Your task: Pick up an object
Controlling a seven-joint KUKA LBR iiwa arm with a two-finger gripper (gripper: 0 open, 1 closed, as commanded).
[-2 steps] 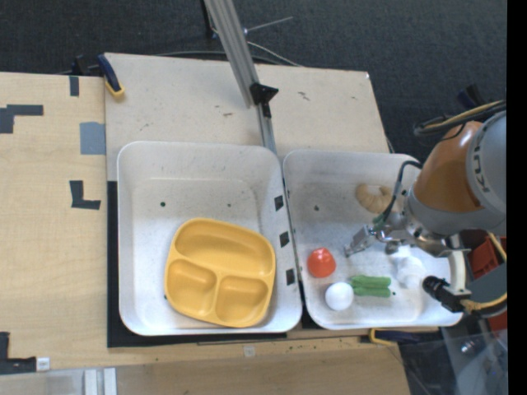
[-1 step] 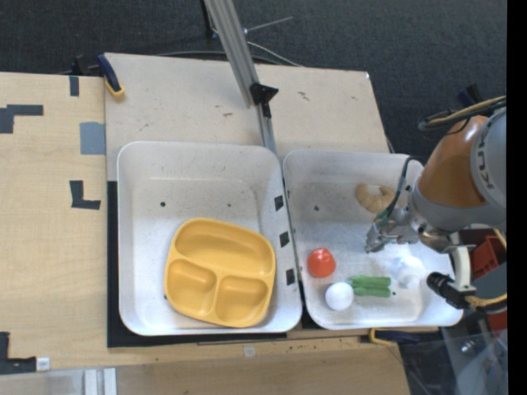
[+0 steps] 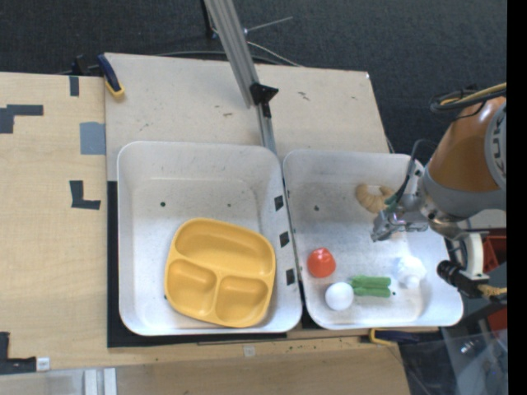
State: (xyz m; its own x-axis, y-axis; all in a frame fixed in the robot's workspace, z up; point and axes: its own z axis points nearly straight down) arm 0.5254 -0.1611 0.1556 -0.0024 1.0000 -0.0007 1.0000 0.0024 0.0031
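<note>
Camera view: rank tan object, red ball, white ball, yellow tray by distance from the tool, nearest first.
Measured from the tool, over the right bin:
1. Tan object, just up-left of the tool, in the right bin.
2. Red ball, lower left, right bin.
3. White ball, near the right bin's front edge; only slightly farther than the red ball.
4. Yellow tray, left bin, clearly farthest.

red ball (image 3: 321, 262), white ball (image 3: 338, 295), green piece (image 3: 371, 286), tan lump (image 3: 372, 196), all in right bin (image 3: 329, 179)
</note>
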